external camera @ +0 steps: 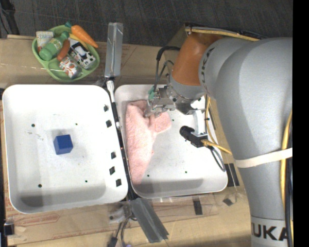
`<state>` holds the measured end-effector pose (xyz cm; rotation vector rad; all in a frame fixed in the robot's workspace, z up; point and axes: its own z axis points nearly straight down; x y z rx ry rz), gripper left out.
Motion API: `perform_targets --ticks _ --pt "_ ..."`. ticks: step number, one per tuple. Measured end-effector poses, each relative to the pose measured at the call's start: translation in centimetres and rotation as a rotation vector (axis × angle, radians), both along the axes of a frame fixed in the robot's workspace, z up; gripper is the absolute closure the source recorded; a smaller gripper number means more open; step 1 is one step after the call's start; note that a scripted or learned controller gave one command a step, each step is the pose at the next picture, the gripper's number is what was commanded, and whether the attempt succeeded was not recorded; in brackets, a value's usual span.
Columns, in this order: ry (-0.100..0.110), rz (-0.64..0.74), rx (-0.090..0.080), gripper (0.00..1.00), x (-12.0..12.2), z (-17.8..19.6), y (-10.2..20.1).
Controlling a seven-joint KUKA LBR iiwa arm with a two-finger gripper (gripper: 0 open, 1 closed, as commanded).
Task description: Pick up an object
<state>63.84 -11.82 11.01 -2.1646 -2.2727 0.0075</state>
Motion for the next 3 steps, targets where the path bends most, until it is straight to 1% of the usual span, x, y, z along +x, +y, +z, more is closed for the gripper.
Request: perform_targets --ticks 1,2,3 --pt "0.000 0.000 -0.001 0.00 0.0 0.0 0.0" --pt "-0.004 0.050 0.003 0.00 -1.2 -1.7 -2.8" --pt "-0.003 0.054 0.002 1.00 -1.2 -0.6 -2.8"
